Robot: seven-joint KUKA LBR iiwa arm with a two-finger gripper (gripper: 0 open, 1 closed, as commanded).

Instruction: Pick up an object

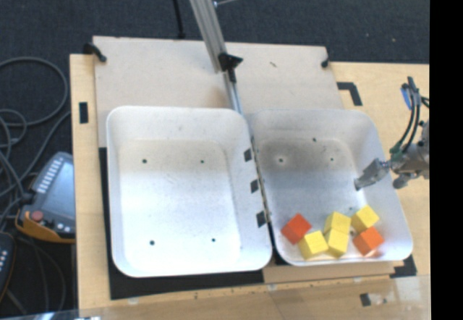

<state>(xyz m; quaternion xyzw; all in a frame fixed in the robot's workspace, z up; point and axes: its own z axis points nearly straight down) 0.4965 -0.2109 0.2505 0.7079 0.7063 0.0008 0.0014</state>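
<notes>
Several small cubes lie clustered in the near corner of the right bin (pixel 311 145). An orange cube (pixel 295 228) is leftmost, and another orange cube (pixel 369 240) is at the right. Between them are yellow cubes (pixel 338 222), (pixel 314 244), (pixel 338 242), with one more yellow cube (pixel 365 217) further right. My gripper (pixel 383 176) hangs at the right bin's right rim, above and to the right of the cubes, with nothing seen in it. Most of the arm is cut off by the view's right side.
The left bin (pixel 181 188) lies beside the right one, with a divider (pixel 257 181) between them. A slanted aluminium post (pixel 206 14) rises from the bench behind the bins. Cables and a handheld pendant (pixel 51 195) lie on the floor at the left.
</notes>
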